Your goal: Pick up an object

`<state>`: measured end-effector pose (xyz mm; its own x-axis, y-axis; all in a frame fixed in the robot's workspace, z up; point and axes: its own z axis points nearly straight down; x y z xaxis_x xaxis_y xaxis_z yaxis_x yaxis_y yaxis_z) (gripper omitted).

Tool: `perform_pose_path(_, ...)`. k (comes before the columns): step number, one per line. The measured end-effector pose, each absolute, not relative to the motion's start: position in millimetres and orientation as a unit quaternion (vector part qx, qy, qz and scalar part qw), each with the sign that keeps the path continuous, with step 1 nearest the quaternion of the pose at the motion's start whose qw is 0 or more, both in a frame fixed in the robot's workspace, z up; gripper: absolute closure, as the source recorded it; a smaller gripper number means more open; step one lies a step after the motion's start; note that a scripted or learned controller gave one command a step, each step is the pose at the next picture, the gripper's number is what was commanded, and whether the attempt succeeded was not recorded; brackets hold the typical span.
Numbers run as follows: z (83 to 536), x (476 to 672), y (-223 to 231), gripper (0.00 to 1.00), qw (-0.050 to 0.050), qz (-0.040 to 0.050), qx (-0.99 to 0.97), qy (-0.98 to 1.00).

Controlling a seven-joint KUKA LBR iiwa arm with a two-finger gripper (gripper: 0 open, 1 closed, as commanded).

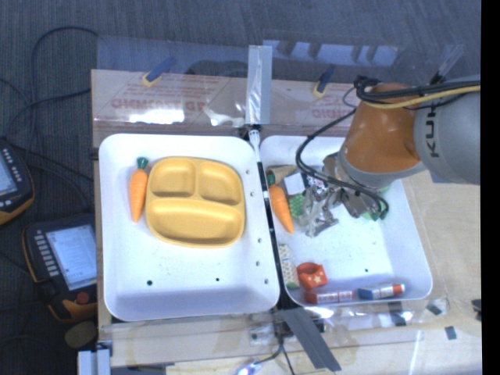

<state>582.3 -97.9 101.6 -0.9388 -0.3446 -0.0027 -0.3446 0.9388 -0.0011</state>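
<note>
Hovering low in the right bin (406,241), the end effector (319,219) sat just right of a carrot (280,208); its grip state was unreadable. Closing there risked snagging the neighbouring green piece (297,204) instead.

I see the table (449,209) carrying two shallow white bins side by side, touching along their inner rims. The left bin (117,287) sits toward the table's left edge, the right bin (414,264) toward its right edge. A clear plastic sheet (195,104) with red print lies along the far edge, held by blue clips (158,70).
</note>
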Motion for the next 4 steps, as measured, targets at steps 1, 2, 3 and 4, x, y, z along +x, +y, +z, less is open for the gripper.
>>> perform_pose_path(1,93.5,507.0,-103.4,1.0,0.014,-0.0039,-0.21,0.977)
perform_pose_path(2,92.5,508.8,-99.4,1.0,0.009,-0.005,-0.152,0.988)
perform_pose_path(3,93.7,502.0,-98.1,1.0,0.016,-0.0058,-0.116,0.993)
perform_pose_path(4,92.8,502.9,-102.1,1.0,0.011,-0.0021,-0.043,0.999)
